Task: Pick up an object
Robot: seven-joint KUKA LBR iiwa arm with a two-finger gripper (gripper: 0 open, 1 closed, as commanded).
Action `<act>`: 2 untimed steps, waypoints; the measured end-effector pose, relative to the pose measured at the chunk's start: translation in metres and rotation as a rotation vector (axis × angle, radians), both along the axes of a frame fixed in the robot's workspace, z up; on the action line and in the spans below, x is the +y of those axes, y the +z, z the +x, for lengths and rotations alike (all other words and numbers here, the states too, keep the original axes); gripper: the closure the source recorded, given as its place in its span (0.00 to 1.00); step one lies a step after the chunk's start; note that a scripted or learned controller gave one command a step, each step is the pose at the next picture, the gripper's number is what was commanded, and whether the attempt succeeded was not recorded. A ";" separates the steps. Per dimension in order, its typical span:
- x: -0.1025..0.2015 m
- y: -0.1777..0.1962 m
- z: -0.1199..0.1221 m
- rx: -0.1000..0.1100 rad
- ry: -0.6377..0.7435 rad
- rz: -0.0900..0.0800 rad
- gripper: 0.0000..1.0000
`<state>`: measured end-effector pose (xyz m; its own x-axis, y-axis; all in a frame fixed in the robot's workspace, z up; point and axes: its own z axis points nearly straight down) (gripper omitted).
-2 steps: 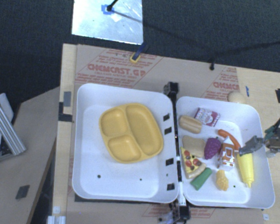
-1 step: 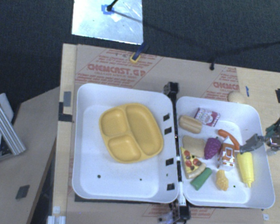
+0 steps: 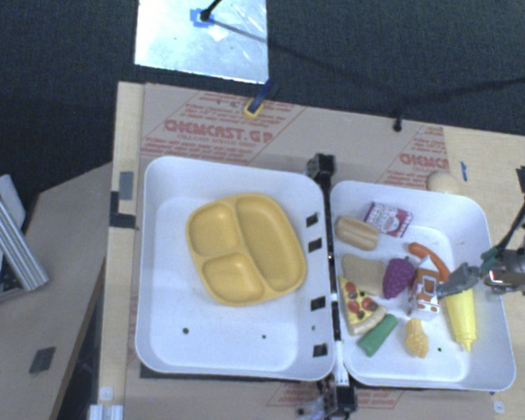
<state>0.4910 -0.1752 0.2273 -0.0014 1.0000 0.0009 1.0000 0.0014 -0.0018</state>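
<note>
From above, we see the gripper [image 3: 452, 281] reaching in over the right bin [image 3: 483, 364], just above the yellow mustard bottle [image 3: 462, 316]; we cannot tell its state. Left of that bottle lie purple grapes [image 3: 397, 277] and a pizza slice [image 3: 359, 302].

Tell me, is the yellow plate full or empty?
Empty. The yellow plate in the left bin shows three bare sections; the toy food all lies in the right bin.
</note>
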 end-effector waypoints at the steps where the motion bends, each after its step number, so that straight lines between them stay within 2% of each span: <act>1: 0.009 -0.058 0.003 0.000 0.000 0.000 0.00; 2: 0.008 -0.120 0.007 0.002 -0.001 0.001 0.00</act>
<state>0.4982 -0.1675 0.1073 -0.0009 1.0000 0.0019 1.0000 0.0009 -0.0036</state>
